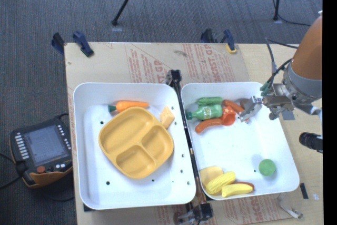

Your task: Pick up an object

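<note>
The toy food in the right bin (274, 137) is what I have to choose from, and I take that bin as my landmark. Near its far wall lie a green bottle (206, 111), a green pepper (209, 100), a red-orange piece (228, 116) and a reddish sausage (208, 125), all bunched and touching. At its near wall sit a yellow corn cob (219, 183), a banana (237, 189) and a pale yellow slice (211, 172). A green ball (267, 167) sits alone toward the near right corner.

The bottle has a label, but I cannot read it. Beyond the bin, the brown sheet over the tabletop (152, 60) carries red printing, seen upside down and too broken for me to read.

The pincer (246, 111) hangs over the bin's far right part, just beside the red-orange piece. Its fingers are slightly spread, and I see nothing between them.

The bin's middle floor is bare white, the widest open room, between the far cluster and the near pieces. To the bin's left, touching it, is the left bin (87, 166) with a yellow divided plate (136, 140), a carrot (129, 105) and a tan wedge (167, 116). Blue clamps (82, 42) grip the tabletop's far edge.
</note>
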